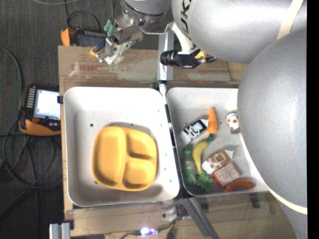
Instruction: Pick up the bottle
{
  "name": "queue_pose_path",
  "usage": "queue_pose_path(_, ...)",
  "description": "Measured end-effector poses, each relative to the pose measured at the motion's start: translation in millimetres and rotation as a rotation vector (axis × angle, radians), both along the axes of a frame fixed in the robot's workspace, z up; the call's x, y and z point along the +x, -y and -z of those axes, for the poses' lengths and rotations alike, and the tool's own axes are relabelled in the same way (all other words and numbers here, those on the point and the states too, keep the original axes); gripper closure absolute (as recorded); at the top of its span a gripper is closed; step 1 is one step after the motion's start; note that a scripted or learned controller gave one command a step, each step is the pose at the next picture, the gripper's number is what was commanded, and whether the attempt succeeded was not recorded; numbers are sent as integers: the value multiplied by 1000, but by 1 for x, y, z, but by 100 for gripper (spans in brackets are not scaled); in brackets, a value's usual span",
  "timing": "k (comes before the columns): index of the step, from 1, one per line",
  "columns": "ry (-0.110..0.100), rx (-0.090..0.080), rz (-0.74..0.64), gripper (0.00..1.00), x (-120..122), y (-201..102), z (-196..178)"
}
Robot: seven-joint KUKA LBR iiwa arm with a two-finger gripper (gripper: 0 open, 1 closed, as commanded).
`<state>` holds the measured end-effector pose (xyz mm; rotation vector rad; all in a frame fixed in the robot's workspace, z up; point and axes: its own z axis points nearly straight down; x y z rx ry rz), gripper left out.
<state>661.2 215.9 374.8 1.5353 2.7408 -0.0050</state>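
Overhead view of the bench. The bottle (188, 164) is a small green, translucent-looking vessel lying roughly lengthwise along the left wall of the right bin (175, 133), its cap end not clearly resolved. It rests well below and to the right of the pincer (110, 54), in the frame's sense, and well apart from it; the pincer hangs beyond the far rim of the left bin (75, 133), over the brown cardboard sheet (139, 68). Whether the pincer stands wide or narrow cannot be told from this angle; nothing is seen between its tips.

The left bin, directly below the pincer, holds a yellow compartment tray (125, 157) lying flat near its middle. The right bin holds the bottle together with a banana (199, 153) just beside it, a carrot (212, 121), a black-and-white carton (195, 129), a small white item (232, 122), a red-and-white box (222, 167), a red sausage-like piece (239, 185) and a green broccoli piece (203, 182) touching the bottle's near end.
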Motion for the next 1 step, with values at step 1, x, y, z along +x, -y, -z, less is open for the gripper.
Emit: queue_pose_path(1, -2, -3, -1, 100, -76, 6, 37)
